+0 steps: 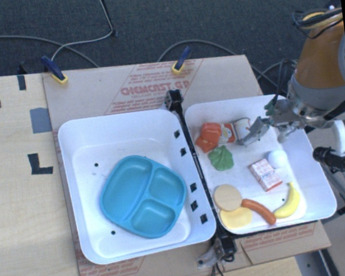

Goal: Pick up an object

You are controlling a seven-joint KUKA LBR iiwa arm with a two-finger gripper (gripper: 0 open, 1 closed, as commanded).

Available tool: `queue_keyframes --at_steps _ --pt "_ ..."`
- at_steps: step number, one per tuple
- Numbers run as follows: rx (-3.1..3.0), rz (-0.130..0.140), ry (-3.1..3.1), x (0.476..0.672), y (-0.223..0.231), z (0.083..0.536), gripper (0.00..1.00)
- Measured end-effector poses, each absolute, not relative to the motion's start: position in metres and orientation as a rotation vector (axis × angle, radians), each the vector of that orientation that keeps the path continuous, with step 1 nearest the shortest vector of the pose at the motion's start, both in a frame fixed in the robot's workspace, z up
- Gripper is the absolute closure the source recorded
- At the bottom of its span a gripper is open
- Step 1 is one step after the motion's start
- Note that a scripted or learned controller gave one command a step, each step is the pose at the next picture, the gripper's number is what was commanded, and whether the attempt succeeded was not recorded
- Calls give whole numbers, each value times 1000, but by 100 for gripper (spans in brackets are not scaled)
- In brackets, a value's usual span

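A: Where is the gripper placed?

B: It is seen low over the right bin, at about one o'clock from that bin's centre, reached in from three o'clock. Whether the fingers are spread or closed cannot be told; the metal parts are too small and blurred. Nothing is seen held between them.

A: Which object is nearest?

B: The red and orange piece, found just at nine o'clock of the gripper, near the divider; a green piece is lying at six o'clock of it. These are judged the likeliest targets (no choice is fixed by the task).

A: How would it be handled?

B: It is judged light and stiff, probably hollow plastic, with a smooth, rounded skin that may slip. A hold across its narrow middle is advised.

A: And the rest?

B: A small box, a banana, a sausage and a bun are spread toward six o'clock. A blue plate is laid in the left bin.
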State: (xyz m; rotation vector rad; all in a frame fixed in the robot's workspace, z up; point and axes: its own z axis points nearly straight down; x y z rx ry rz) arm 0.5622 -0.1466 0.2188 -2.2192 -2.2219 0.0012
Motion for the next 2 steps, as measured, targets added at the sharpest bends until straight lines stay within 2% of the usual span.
queue_keyframes --at_steps 1,2 --pt "-2219 1 -2223 616 -102 93 0" --pt "-2202 58 -2177 658 -99 82 0"
